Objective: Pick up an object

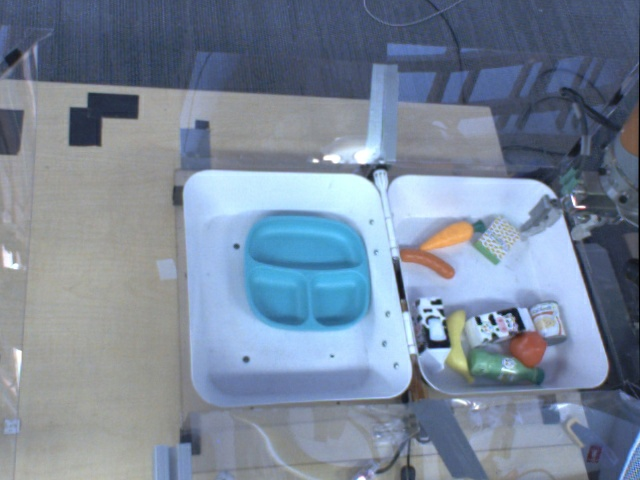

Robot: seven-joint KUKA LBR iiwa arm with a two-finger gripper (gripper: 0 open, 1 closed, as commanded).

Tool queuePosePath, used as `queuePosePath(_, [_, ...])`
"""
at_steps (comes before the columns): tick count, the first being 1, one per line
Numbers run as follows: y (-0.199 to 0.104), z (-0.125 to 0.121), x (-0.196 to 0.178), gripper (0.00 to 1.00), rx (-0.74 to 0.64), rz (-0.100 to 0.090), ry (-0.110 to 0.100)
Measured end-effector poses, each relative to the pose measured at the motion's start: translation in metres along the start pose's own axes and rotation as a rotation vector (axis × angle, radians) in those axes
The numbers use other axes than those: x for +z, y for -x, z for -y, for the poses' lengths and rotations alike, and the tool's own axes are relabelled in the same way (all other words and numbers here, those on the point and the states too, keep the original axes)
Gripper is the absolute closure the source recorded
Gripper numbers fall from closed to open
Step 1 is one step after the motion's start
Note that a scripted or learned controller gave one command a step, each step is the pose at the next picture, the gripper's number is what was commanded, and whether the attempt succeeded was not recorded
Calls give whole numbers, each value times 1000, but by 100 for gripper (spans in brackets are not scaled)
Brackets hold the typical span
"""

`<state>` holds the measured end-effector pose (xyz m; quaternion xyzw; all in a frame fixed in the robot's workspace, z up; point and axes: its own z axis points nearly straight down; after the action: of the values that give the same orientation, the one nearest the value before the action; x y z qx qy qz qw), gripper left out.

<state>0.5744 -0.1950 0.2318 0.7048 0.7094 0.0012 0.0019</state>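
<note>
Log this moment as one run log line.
gripper: over right bin, far corner | holding: nothing seen | nearest: green-white block | left bin: blue tray

Grey metal gripper (543, 215) with slim pale fingers, dark cables, a touch of orange above the wrist.

The worktop (100, 268) is pale tan with black patches (100, 115); both bins (215, 368) are white; the divided tray (305, 283) is turquoise; the carrot (447, 235) is orange with a green tip; the sausage (428, 262) is orange-red; the carton (431, 324) is black-and-white cow-patterned; the banana (457, 345) is yellow; the bottle (505, 368) is green; the tomato (528, 348) is red; the floor (250, 18) is dark blue-grey.
</note>
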Motion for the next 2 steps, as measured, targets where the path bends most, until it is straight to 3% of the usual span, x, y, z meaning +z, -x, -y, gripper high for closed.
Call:
queuePosePath(1, [-26,-51,131,0,7,3,12])
queuePosePath(2, [-27,-54,117,100,2,7,21])
